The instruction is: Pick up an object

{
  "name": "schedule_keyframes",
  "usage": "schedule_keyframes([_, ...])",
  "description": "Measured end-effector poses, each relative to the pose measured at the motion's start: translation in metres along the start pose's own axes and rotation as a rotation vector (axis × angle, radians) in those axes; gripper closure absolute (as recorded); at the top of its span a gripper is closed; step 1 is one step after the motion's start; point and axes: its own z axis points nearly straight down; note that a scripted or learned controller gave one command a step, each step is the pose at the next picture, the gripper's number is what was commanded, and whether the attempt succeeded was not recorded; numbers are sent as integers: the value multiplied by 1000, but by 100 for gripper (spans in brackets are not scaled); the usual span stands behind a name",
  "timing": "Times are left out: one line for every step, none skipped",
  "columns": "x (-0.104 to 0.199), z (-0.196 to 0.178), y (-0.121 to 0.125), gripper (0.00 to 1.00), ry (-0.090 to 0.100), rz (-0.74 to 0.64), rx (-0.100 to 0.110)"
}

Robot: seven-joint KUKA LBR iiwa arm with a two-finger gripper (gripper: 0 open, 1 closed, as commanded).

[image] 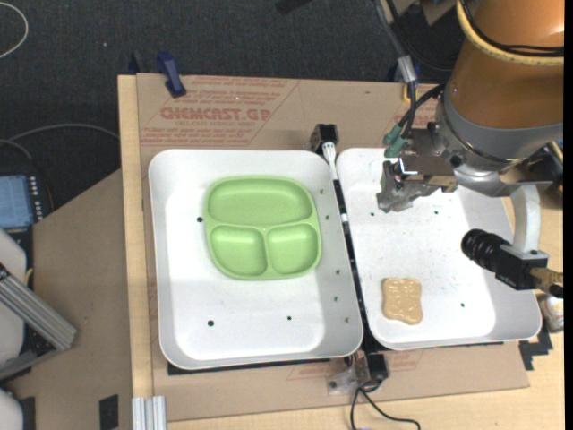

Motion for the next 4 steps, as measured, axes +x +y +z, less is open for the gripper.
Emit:
schedule_keyframes([22,-21,0,100,0,3,-1])
schedule_keyframes([78,-52,0,100,2,-1,-2])
schedule_keyframes([150,-22,0,100,-1,-3,9])
schedule_keyframes([68,-47,1,100,-1,14,-2])
